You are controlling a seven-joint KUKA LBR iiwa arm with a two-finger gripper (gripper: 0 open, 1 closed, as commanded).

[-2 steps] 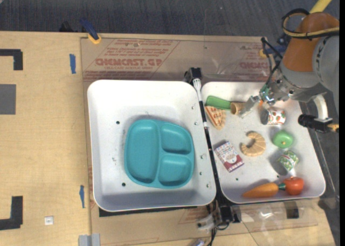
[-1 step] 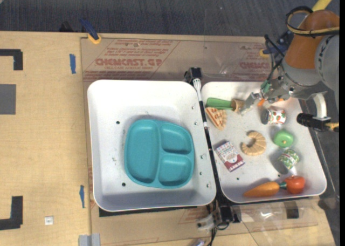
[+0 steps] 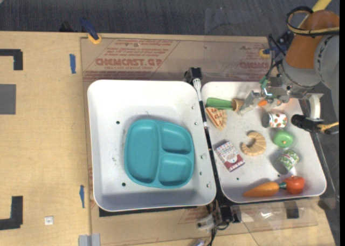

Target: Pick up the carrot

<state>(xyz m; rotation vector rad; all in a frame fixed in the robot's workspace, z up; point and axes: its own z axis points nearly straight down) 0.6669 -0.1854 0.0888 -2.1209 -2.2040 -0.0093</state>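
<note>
The carrot (image 3: 262,189) lies flat near the bottom of the right bin (image 3: 318,164), in the lower right of the frame. Its green end touches a red tomato (image 3: 295,184) just beside it. It rests close to the front wall, most likely because toys slide and settle there.

The gripper (image 3: 249,101) is far from it, up near the top of the same bin. Its 2 fingers look a little apart, with nothing between them. The tips point toward the left of the frame, close to the brown end of a green toy (image 3: 220,102). I cannot tell if they touch it. The arm (image 3: 306,50) comes in from the upper right, so the gripper hangs low over the back part of the bin.

Between the gripper and the carrot lie a croissant (image 3: 254,143), a small card (image 3: 228,155), a pizza slice (image 3: 216,116), a green ball (image 3: 283,139) and a white cup (image 3: 277,120). The left bin (image 3: 102,131) holds a teal tray (image 3: 159,153) with 3 parts.

I think the pick has not started. The gripper must go to the bottom of the bin and come down over the middle of the carrot, away from the tomato.
</note>
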